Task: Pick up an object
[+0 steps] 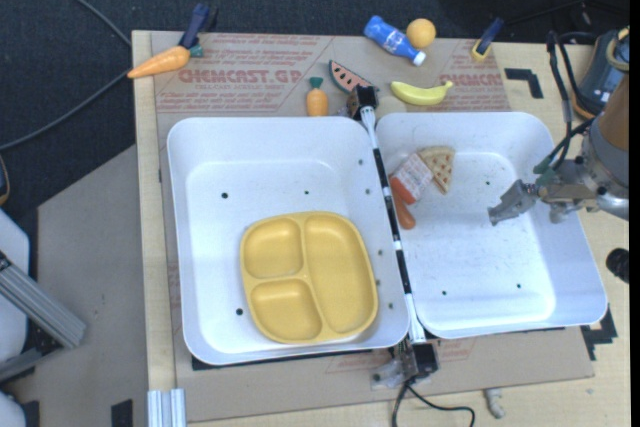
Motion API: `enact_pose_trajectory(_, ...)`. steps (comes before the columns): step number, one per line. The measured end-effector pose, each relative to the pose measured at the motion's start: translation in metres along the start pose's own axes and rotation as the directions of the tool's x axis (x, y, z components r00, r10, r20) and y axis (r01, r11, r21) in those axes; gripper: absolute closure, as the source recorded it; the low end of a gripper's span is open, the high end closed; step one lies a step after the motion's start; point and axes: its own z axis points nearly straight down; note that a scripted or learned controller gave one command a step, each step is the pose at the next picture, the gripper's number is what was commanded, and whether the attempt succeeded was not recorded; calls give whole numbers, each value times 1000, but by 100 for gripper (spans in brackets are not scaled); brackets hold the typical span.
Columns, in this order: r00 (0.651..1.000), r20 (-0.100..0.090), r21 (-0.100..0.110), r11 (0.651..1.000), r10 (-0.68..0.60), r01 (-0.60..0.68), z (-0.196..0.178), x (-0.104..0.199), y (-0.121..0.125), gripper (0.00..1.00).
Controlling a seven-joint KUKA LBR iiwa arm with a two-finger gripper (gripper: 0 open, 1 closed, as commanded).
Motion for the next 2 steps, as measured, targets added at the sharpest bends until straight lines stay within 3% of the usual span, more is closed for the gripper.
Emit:
enact_pose_trajectory(1, 1000, 0, -2, 1000, -1, 1, 48, 85, 63, 0)
enact_pose_trajectory(2, 1000, 5, -12, 1000, 1, -1, 132, 42, 134, 0)
